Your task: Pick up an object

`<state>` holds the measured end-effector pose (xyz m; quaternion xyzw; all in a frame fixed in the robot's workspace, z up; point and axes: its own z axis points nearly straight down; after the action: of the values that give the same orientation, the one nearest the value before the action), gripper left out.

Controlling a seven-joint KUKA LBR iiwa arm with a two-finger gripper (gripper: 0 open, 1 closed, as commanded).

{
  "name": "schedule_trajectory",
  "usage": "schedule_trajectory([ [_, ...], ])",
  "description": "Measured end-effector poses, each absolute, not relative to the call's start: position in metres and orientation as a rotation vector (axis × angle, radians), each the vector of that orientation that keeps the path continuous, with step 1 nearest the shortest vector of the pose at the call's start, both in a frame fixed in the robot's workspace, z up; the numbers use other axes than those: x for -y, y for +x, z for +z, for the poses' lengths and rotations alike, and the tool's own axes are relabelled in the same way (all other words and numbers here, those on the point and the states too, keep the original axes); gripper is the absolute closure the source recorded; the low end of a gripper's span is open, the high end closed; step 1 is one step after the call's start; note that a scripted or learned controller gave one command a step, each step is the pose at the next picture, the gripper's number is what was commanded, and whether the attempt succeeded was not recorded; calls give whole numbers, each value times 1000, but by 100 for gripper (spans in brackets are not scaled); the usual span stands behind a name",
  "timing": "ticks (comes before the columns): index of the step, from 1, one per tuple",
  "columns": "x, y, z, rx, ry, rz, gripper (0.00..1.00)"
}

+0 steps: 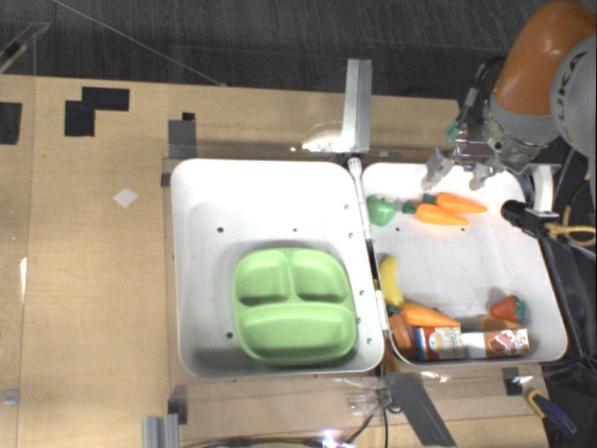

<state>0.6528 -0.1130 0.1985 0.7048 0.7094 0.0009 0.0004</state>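
Note:
My gripper (457, 174) hangs over the back edge of the right bin (536, 278), its two fingers spread open with nothing between them. Just below it lie two orange carrots (450, 209), side by side, apart from the fingers. A green toy vegetable (381, 211) sits left of the carrots by the bin's wall. Along the bin's front lie a yellow banana (390, 281), another carrot (429, 316), a labelled bottle (471, 343) on its side and a strawberry (506, 308).
The left bin (201, 250) holds a green divided plate (294, 304). A metal post (358, 101) stands behind the divider between the bins. The arm's orange band (532, 54) rises at the upper right, with cables beside the right bin.

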Motion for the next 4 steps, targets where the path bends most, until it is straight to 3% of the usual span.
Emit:
schedule_trajectory([
  [1, 107, 671, 263, -2080, 2350, 3, 0],
  [2, 88, 670, 96, -1994, 2425, 5, 0],
  [3, 47, 655, 184, -1867, 2525, 5, 0],
  [4, 112, 608, 120, -1764, 2600, 0, 0],
])
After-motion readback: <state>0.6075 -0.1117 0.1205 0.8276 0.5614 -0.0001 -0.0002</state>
